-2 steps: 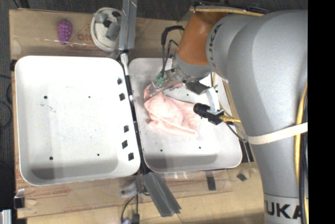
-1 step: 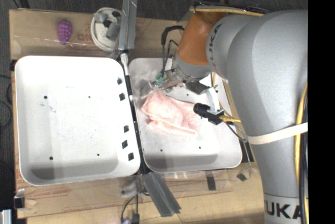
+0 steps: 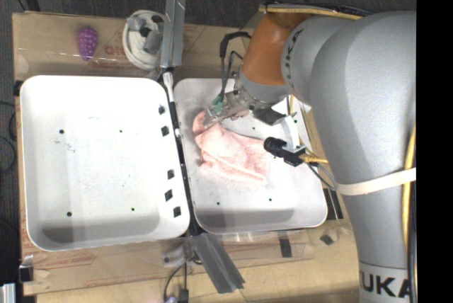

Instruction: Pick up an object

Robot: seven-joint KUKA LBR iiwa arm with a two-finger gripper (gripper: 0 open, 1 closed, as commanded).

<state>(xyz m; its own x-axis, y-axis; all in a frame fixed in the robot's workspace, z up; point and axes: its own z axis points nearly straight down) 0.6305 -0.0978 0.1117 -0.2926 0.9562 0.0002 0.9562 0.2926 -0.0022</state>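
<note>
The end effector [image 3: 221, 109] sits low over the upper left of the right bin [image 3: 297, 213], at the pink cloth [image 3: 233, 151]. Its grip state cannot be told; the arm [image 3: 354, 82] hides the bin's right side.

soft pink cloth [image 3: 232, 153], smooth white plastic bins [image 3: 92, 160]

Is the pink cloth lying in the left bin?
No, the pink cloth lies in the right bin, under the arm's gripper, while the left bin does not hold it.
</note>
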